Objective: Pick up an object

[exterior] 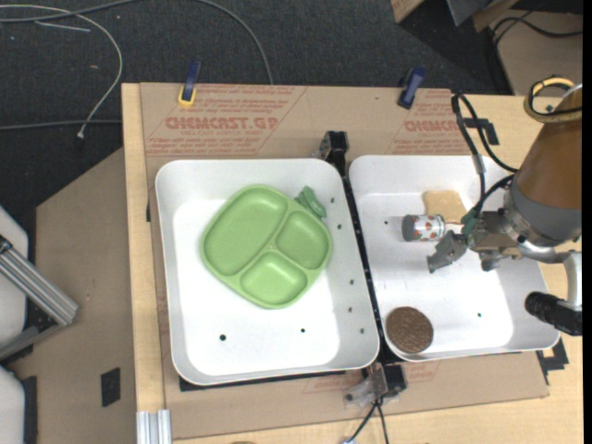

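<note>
In the right bin [481, 317] a small silver can with a red label [422, 228] lies on its side near the middle. A tan block [444, 200] rests just behind it. A brown round disc [409, 328] sits at the bin's front left corner. My gripper [464, 255] hangs over the right bin, just right of and slightly in front of the can. Its two dark fingers [441, 254] stand apart with only white bin floor between them. In the left bin [185, 248] lies a green divided plate [266, 245] with a small green piece [312, 202] at its upper right rim.
The grey arm with its orange band [555, 169] reaches in over the right bin's right side, trailing black cables [472, 137]. A ridge [356, 248] divides the two bins. Blue clamps [190, 74] hold the board at the back.
</note>
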